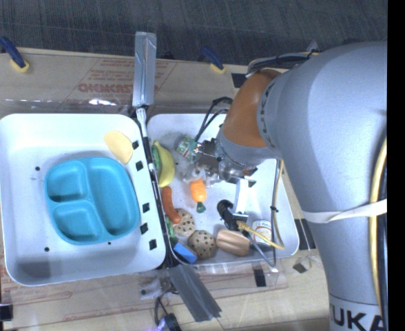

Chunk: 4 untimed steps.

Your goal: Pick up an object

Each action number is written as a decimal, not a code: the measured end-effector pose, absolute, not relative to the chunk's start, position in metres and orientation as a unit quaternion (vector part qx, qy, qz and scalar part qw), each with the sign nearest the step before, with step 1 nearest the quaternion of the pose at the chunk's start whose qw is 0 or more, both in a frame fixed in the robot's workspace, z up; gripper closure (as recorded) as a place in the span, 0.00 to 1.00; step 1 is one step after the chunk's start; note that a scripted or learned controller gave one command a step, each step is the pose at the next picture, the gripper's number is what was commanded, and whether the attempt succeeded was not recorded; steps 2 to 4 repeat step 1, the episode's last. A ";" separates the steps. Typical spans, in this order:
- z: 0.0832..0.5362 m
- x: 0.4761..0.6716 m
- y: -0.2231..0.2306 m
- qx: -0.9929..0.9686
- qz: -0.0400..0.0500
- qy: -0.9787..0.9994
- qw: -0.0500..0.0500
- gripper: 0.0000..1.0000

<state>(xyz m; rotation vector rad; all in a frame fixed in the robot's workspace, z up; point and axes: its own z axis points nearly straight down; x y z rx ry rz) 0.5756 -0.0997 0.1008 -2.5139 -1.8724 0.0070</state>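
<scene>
Camera view: the arm (326, 136) reaches into the right bin (288, 236), wrist low over the clutter, gripper (213, 174) approx above the small carrot (198, 190). Looks like the approach step, nothing lifted yet; can't tell whether the jaws are apart or closed (wrist blocks them). Next move likely needs a straight descent onto one item w/o nudging neighbours. Carrot is smooth orange plastic, tapered; banana (164, 164) curved, glossy; dotted ball (201, 241) round, pitted. Left bin (13, 185) holds a teal divided tray (92, 200).
</scene>
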 end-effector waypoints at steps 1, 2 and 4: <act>0.283 0.610 -0.095 -0.837 -0.003 -0.546 -0.003 1.00; 0.283 0.610 -0.095 -0.837 -0.003 -0.546 -0.003 1.00; 0.283 0.610 -0.095 -0.837 -0.003 -0.546 -0.003 1.00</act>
